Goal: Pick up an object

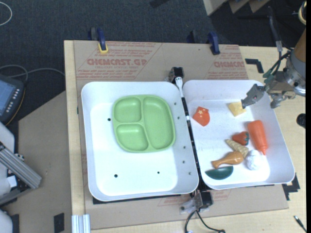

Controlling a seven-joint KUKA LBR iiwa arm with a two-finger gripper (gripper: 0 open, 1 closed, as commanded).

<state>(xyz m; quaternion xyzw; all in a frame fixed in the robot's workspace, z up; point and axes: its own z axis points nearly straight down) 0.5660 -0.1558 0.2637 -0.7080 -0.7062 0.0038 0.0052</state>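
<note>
Hovering over the right bin's (pixel 284 171) far edge, the gripper (pixel 265 94) hangs with fingers spread and nothing between them, the yellow block (pixel 237 109) lying just beside it at about eight o'clock.

Red "CHEMCAST G.P" print on brown board (pixel 146 57) behind bins, repeated partly at right, upside down.
</note>
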